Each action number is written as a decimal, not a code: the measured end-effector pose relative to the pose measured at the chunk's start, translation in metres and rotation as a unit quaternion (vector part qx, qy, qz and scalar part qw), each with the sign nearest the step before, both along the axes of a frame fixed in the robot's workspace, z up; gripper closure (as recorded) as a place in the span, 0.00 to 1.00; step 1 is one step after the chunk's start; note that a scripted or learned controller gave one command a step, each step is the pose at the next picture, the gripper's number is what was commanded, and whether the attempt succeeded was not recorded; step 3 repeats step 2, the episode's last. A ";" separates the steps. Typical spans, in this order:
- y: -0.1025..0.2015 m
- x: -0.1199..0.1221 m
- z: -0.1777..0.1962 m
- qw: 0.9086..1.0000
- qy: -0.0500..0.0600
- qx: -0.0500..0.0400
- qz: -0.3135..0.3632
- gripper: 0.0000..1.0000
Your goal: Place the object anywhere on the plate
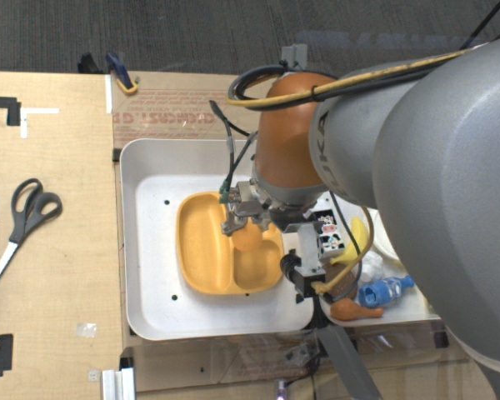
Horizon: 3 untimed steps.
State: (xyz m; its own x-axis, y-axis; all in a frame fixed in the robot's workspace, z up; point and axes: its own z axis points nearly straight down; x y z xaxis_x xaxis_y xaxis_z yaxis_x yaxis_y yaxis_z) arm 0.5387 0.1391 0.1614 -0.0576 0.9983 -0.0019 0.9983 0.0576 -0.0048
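A yellow plate [207,244] with a dividing ridge lies in the left white bin [146,248]. My gripper [243,215] hangs over the plate's right half, close above it. Directly under the gripper is a small round orange object [247,240], at the plate's divider. The gripper's body hides the contact, so I cannot tell whether the object is held or resting on the plate. The grey arm and its orange band [287,140] cover the bin's right side.
The right bin holds a yellow item [360,238], a blue bottle [385,291], an orange item [354,310] and some white plastic, partly hidden by the arm. Scissors [25,215] lie on the wooden bench at the left. Cardboard [175,115] sits behind the left bin.
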 end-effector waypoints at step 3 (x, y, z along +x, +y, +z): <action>0.010 -0.033 0.114 0.993 -0.001 0.001 0.116 0.00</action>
